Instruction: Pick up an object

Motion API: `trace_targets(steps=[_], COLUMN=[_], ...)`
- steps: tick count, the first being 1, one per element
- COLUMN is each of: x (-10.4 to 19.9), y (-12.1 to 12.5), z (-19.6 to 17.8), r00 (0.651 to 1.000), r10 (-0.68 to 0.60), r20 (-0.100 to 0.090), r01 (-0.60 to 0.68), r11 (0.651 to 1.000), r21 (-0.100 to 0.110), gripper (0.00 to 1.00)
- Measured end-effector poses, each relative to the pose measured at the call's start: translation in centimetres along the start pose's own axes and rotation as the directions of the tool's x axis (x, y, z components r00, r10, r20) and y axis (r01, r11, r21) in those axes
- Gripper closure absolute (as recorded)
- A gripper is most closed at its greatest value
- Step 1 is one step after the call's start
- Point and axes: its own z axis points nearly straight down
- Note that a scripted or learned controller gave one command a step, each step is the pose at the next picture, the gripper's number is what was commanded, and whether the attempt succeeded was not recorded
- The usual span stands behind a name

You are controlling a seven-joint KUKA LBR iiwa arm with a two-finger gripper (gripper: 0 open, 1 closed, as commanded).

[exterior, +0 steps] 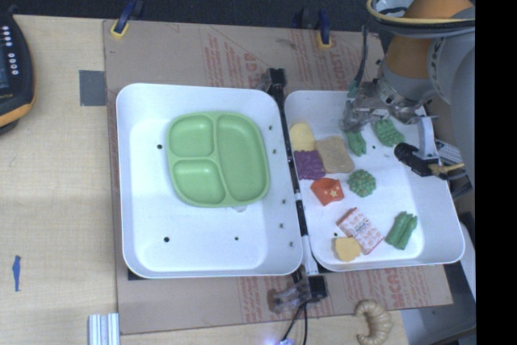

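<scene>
Reaching: arm [420, 36] comes in from the right, grey w/ orange band, wrist over the far end of the right bin [452, 234].
Gripper: gripper [355, 119] down at the bin's far-left area, just above a small green piece [356, 143]; can't tell if fingers are spread or pressed together, nothing seen between them.
Green piece by gripper: lies on the bin floor, just below the fingertips; contact w/ them unclear.
2nd green item: bumpy green item [386, 131] just right of the gripper, partly under the wrist.
Right bin, left side: yellow item [301, 135] at far left, purple item [308, 164] touching it on the near side, tan slab [334, 153] beside both.
Right bin, middle: red item [327, 191] w/ yellow mark, round green item [361, 183] just right of it.
Right bin, near end: red-white packet [360, 229], yellow-orange piece [346, 249] touching it, green leafy item [401, 229] further right, apart.
Left bin: left bin [141, 246] holds a green divided plate [218, 157], 3 compartments, lying flat near centre.
Surface: surface [56, 198] light wood; cardboard sheet [202, 52] under both bins, held by clamps at the far edge.
</scene>
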Motion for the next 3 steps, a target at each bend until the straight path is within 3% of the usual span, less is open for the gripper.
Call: trace_targets(steps=[1,2,3], x=[0.0,-4.9,-7.4], y=[0.0,-0.3,-0.2], z=[0.1,1.6,1.5], r00=[1.0,1.0,1.0], r10=[-0.001,0.005,0.003], r20=[0.0,-0.004,-0.004], r01=[0.001,-0.005,-0.003], r11=[1.0,1.0,1.0], r21=[0.001,0.003,0.002], gripper=[0.0,0.0,0.0])
